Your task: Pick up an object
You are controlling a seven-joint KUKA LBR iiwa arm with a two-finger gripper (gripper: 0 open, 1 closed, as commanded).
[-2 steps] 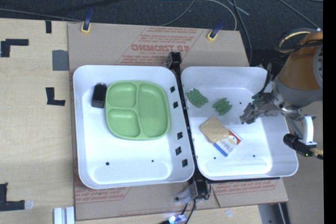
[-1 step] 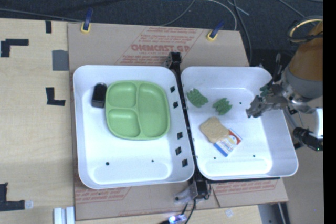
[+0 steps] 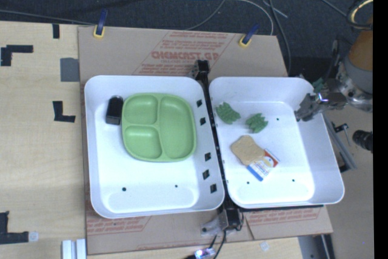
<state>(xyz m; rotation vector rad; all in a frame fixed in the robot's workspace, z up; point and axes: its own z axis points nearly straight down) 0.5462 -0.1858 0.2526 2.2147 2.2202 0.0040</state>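
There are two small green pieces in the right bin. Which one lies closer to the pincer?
The right-hand green piece, lying slightly lower in the view. The other green piece sits beside the divider between the bins, farther from the pincer.

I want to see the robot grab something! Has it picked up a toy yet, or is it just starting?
Just starting, it seems. Nothing looks picked up yet: the two green pieces, the tan slice and the small packet all lie in the right bin. The gripper sits at that bin's right rim, with nothing seen in it. Still left: reaching down, grabbing one thing and lifting it.
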